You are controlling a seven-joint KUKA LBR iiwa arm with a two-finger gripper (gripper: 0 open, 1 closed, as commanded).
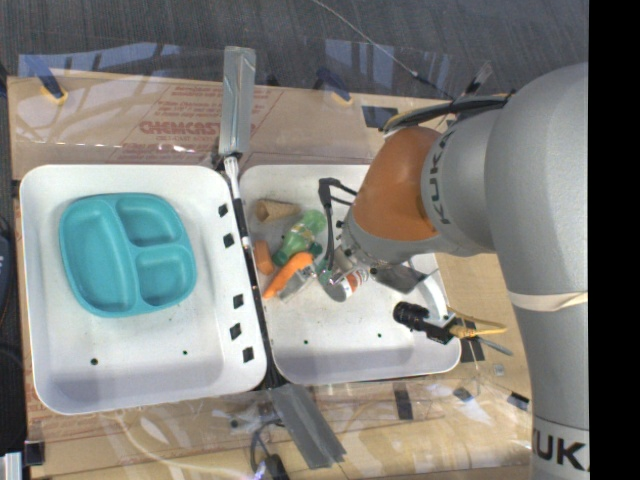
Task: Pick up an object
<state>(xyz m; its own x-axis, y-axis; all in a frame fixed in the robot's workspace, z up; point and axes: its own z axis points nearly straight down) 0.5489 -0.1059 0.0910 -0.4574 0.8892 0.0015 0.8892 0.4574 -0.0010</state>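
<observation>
My gripper point(333, 280) is low in the right bin point(350, 360), under the arm's orange band and grey wrist. Just to its left lies an orange carrot point(286, 273), its tip pointing to the lower left. A green toy point(304, 233) sits just above the gripper, next to the wrist. A brown cone-shaped piece point(276, 209) lies at the bin's upper left. A small orange-brown piece point(262, 256) rests by the bin's left wall. A small red thing point(351, 284) shows right at the gripper; whether it is held I cannot tell.
The left bin point(120, 368) holds a teal divided plate point(127, 252). The arm covers the right bin's upper right part. A bare stretch of floor runs along the right bin's front.
</observation>
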